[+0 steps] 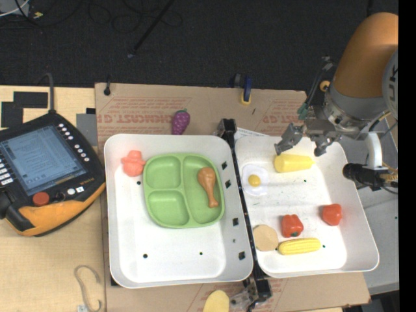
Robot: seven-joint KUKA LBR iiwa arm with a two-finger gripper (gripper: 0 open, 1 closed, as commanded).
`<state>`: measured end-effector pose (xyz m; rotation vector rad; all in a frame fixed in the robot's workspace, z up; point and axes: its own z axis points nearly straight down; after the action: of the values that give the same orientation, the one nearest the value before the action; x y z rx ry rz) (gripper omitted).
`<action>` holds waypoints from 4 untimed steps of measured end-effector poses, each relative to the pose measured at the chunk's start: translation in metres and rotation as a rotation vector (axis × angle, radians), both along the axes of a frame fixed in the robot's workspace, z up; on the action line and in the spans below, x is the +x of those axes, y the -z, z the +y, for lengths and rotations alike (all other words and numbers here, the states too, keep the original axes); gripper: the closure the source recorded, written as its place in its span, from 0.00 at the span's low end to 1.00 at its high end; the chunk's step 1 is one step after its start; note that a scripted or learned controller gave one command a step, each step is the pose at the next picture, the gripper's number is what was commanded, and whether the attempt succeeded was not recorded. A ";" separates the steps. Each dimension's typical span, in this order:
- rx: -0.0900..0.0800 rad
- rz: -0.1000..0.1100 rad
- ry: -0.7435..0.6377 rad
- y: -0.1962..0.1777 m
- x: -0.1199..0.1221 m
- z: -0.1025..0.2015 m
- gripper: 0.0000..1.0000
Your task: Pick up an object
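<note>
Grey metal fingers stand spread on the tool [303,142], one tip at about ten o'clock of the yellow block [292,163] and the other at about two o'clock, so we read it as open with nothing between the fingers. The block lies just below the tips, at the twelve o'clock end of the right bin [361,255], and we take it as the likely thing to pick. Our worry is the approach: the block lies long across the span of the fingers, so if the tool drops as it stands a tip may land on top of the block, or the pads may close along its length and squeeze it out sideways. From the block, at about eight o'clock, sits a small yellow round piece [254,181]; further toward six o'clock we see a red pepper [292,225], a second red piece [331,214], a corn cob [299,246] and a tan disc [264,237], all well apart. The left bin [130,252] holds a green tray [170,203] with a drumstick [208,186] and a pink toy [132,164], out of harm's way.
</note>
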<state>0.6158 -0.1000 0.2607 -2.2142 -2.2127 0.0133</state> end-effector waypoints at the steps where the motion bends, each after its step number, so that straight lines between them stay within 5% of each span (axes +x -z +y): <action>1: -0.002 -0.013 -0.002 -0.007 0.002 0.000 0.00; 4: 0.000 -0.007 -0.001 0.156 0.001 -0.006 0.00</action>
<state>0.6168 -0.1056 0.1049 -2.2161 -2.2178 0.0064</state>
